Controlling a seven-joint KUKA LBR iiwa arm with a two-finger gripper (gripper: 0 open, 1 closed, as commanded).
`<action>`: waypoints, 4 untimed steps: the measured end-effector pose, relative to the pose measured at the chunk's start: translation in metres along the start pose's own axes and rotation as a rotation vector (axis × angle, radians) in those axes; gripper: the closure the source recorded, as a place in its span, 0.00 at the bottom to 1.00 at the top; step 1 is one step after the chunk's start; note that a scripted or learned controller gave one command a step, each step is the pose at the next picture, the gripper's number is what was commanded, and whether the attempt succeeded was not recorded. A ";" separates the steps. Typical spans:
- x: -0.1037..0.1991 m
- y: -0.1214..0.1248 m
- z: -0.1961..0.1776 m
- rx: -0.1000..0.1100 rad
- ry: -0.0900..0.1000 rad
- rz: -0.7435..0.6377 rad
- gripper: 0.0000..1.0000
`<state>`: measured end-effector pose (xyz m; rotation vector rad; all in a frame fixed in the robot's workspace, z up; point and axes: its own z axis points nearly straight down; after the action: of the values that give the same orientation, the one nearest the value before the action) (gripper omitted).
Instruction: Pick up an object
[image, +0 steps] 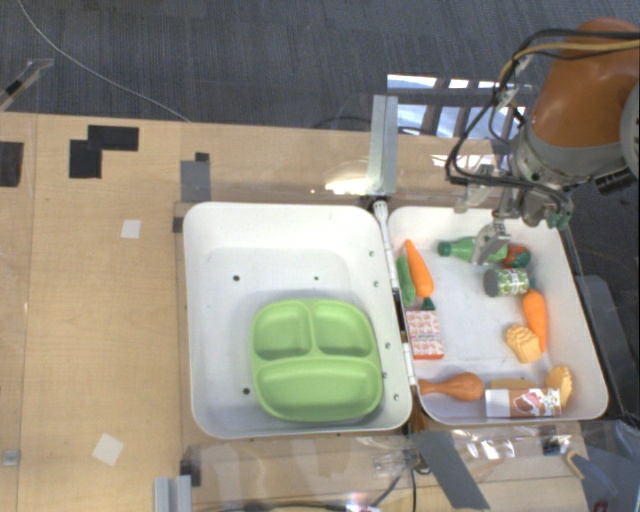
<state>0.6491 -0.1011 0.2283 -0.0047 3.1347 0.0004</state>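
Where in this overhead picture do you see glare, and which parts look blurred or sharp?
Camera view: bright glare sits on the bench behind the bins; the gripper over the green bottle looks soft; the green divided plate is evenly lit and sharp.

- We saw a pale wood-look tabletop (90, 330) with a smooth, matt face.
- We found both white bins (215, 250) smooth plastic, faintly glossy.
- The green divided plate (316, 360) looked like smooth, satiny plastic.
- The floor (250, 60) looked like dark, ribbed carpet.

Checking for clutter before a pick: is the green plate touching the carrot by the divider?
Apart. The camera view shows the green plate in the left bin, the carrot across the divider.
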 end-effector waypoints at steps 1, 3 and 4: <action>0.063 -0.069 0.108 0.001 0.009 0.184 0.00; 0.095 -0.103 0.126 0.004 -0.021 0.176 1.00; 0.062 -0.035 0.002 0.000 -0.010 0.211 1.00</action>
<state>0.5870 -0.1360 0.2254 0.3239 3.1082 0.0014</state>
